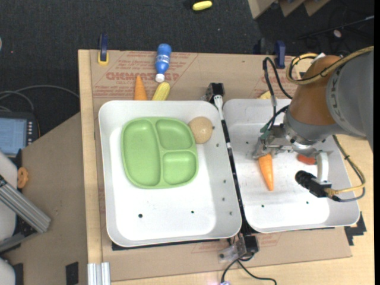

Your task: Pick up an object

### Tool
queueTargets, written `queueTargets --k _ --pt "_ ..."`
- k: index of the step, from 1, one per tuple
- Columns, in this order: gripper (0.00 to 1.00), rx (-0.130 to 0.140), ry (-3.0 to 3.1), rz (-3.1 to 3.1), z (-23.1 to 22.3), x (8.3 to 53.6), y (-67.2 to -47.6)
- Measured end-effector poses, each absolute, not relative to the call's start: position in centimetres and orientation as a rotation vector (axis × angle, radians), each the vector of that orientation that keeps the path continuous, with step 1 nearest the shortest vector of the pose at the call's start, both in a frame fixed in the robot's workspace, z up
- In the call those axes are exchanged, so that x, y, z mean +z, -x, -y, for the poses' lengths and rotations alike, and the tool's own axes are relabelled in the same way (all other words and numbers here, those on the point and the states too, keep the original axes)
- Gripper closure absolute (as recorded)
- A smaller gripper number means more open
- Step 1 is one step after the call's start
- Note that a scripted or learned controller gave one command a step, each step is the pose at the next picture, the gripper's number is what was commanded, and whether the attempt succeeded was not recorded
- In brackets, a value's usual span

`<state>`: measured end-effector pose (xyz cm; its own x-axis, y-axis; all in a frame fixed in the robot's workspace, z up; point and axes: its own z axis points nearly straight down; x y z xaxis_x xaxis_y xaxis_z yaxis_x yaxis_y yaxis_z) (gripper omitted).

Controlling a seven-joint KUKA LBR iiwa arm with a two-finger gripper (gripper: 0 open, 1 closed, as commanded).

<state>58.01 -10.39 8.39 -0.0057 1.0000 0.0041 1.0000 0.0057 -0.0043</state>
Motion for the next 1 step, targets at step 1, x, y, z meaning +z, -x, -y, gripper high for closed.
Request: queueTargets --k 1 --pt "1.00 -0.013 2.218 2.234 4.28 19.14 -57.36"
